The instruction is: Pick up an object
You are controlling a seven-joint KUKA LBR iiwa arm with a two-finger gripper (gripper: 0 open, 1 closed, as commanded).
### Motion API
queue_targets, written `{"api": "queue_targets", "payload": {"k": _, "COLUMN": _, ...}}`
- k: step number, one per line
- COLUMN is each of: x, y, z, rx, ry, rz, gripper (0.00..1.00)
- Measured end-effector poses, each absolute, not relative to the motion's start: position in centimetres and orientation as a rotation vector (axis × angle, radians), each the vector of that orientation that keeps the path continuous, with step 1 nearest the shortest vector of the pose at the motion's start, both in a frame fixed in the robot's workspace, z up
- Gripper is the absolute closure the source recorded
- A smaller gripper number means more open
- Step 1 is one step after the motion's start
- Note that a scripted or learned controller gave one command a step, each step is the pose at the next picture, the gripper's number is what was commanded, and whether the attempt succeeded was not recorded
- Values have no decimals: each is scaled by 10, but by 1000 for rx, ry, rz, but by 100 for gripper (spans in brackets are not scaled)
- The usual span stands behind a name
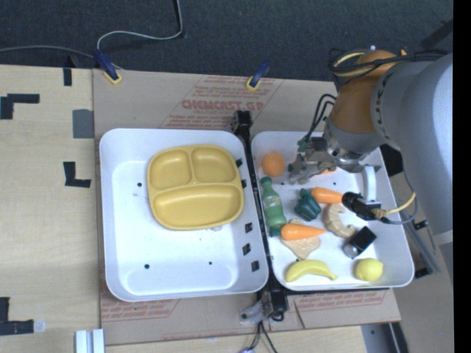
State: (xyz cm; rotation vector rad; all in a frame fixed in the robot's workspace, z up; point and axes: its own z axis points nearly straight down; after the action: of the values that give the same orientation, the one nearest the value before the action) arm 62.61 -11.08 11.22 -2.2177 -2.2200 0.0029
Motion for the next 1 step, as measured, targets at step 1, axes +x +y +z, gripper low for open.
{"api": "queue_targets", "payload": {"k": 1, "x": 626, "y": -111, "z": 112, "rx": -2218, "ry": -2220, "rz": 3, "gripper": 0}}
